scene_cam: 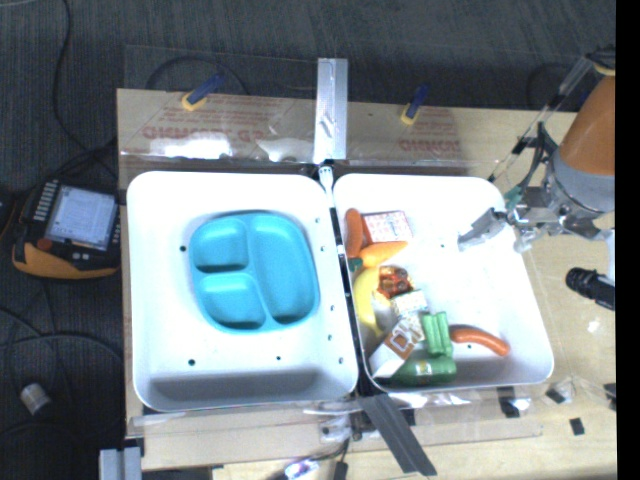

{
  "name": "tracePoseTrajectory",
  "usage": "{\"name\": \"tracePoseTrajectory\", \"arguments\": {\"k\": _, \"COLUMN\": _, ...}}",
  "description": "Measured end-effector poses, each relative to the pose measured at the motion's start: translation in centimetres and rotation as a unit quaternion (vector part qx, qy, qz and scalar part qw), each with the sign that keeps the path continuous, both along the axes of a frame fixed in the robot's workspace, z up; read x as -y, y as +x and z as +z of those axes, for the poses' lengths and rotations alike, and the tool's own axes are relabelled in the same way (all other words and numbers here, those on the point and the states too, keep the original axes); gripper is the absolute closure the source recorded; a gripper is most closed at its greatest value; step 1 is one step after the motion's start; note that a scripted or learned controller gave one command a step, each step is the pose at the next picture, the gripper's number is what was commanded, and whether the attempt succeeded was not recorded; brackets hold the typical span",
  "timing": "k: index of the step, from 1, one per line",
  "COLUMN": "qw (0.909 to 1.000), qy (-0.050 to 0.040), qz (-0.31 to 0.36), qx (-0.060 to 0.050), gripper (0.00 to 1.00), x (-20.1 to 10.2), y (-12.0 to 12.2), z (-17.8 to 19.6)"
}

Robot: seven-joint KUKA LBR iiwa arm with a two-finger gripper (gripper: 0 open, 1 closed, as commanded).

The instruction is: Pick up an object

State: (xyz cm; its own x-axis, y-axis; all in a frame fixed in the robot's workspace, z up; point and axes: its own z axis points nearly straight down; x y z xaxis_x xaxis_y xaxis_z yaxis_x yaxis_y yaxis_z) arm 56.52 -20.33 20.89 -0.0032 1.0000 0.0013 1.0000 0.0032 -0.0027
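Your gripper (497,224) hangs over the upper right corner of the right bin (520,298), at the end of the grey arm (585,168) that enters from the right edge. Its fingers are small and blurred against the white plastic; one pale fingertip (478,230) points left and down, and another part sits just beside the bin's rim, so you cannot tell whether they are apart or together. Nothing shows between them. The arm's orange band is cut off by the frame's right side.

The objects lie well apart from the gripper, heaped along the left wall of the same bin. At the top is an orange carrot (354,230) touching a red and white packet (387,226). Below them sits a yellow banana-like piece (366,298), partly buried under small printed boxes (403,313) whose labels are too small to read. At the bottom a green bottle (428,366) lies on its side, with an orange chilli-shaped toy (480,340) just to its right.

The left bin (160,368) holds a blue divided tray (251,270) with three compartments. A black handheld device (70,223) lies on the dark floor to the left, partly cut off.
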Motion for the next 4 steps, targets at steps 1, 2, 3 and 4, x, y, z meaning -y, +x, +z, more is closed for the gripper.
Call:
{"name": "tracePoseTrajectory", "arguments": {"k": 1, "qw": 0.9982, "qy": 0.0000, "qz": 0.059, "qx": 0.000, "gripper": 0.00, "x": -8.8, "y": -1.6, "z": -5.8}}
{"name": "tracePoseTrajectory", "arguments": {"k": 2, "qw": 0.9994, "qy": -0.0009, "qz": -0.034, "qx": 0.004, "gripper": 0.00, "x": -10.2, "y": 0.5, "z": -11.9}}
{"name": "tracePoseTrajectory", "arguments": {"k": 3, "qw": 0.9847, "qy": 0.0004, "qz": -0.174, "qx": 0.009, "gripper": 0.00, "x": -10.4, "y": -2.4, "z": -11.9}}
{"name": "tracePoseTrajectory", "arguments": {"k": 4, "qw": 0.9938, "qy": -0.0013, "qz": -0.112, "qx": -0.001, "gripper": 0.00, "x": -5.9, "y": -8.2, "z": -6.4}}
